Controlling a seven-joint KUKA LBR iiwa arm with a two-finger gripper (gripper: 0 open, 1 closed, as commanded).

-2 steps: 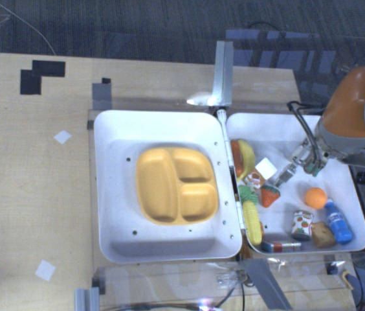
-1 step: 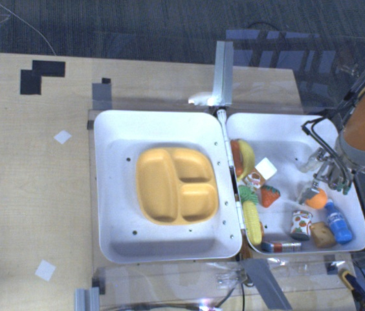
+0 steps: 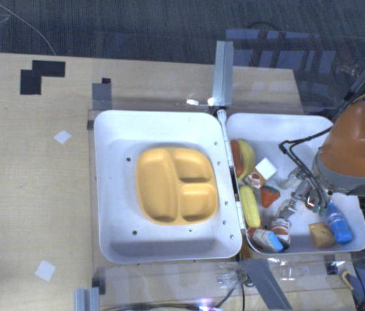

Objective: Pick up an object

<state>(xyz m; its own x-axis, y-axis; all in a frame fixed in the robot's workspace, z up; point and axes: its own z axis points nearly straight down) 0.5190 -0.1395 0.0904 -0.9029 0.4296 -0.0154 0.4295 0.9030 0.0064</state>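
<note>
My gripper (image 3: pixel 294 203) hangs low over the middle of the right bin (image 3: pixel 299 123), below the arm's orange band (image 3: pixel 354 141). Just left of it lie a red strawberry (image 3: pixel 270 195) and a yellow corn cob (image 3: pixel 250 206). A small can (image 3: pixel 280 229) lies right below it, and a white cube (image 3: pixel 265 168) sits up and to its left. A brown chunk (image 3: pixel 321 234) and a blue bottle (image 3: pixel 338 225) lie to its lower right. Nothing is visibly held in the gripper.
A banana with a red piece (image 3: pixel 241 154) lies by the right bin's left wall, and a blue-and-orange item (image 3: pixel 266 241) sits at its front edge. The left bin (image 3: pixel 114 173) holds a yellow divided tray (image 3: pixel 176 184). A black cable (image 3: pixel 299 142) loops near the wrist.
</note>
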